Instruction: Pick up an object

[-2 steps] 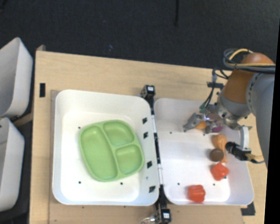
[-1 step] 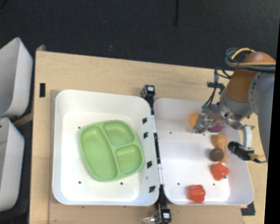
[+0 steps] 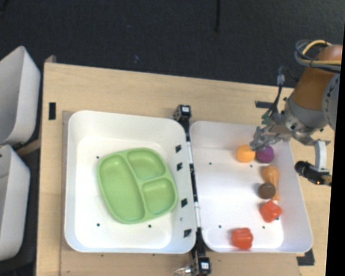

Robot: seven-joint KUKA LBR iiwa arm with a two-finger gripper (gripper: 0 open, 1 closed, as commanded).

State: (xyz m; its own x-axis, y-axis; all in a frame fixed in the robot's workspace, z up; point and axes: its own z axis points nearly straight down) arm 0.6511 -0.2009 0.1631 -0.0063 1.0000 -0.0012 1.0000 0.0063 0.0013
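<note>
**My gripper low over the far end of the right bin**

Camera view: I reach in from the right, my grey arm [image 3: 308, 109] with its orange band cut off by the frame at the far right. My gripper [image 3: 261, 141] hangs at the far end of the right bin [image 3: 218, 168], right above the gap between an orange ball [image 3: 245, 154] and a purple ball [image 3: 266, 153]. Those two lie just beside each other, and my fingertips end at their top edges. Whether my fingers are spread or pressed together I cannot tell; they blur into one dark grey shape, and nothing shows plainly between them.

Nearer along the right side of the same bin lie a tan carrot-like piece [image 3: 270, 173], a brown round piece [image 3: 267, 191] touching its near end, then a red tomato-like piece [image 3: 270, 211], and nearest of all a red pepper-like block [image 3: 242, 238]. These toy foods are small and soft-edged, so their exact kinds are hard to make out.

The left bin [image 3: 80, 216] holds a green divided plate [image 3: 136, 185] with three compartments, lying flat and turned at a slant.

No writing or brand can be read anywhere. Small black clips [image 3: 183, 112] sit at the far and near ends of the seam between the bins; their detail is too small to tell. White shapes [image 3: 5, 151] at the left edge are cut off by the frame.
</note>
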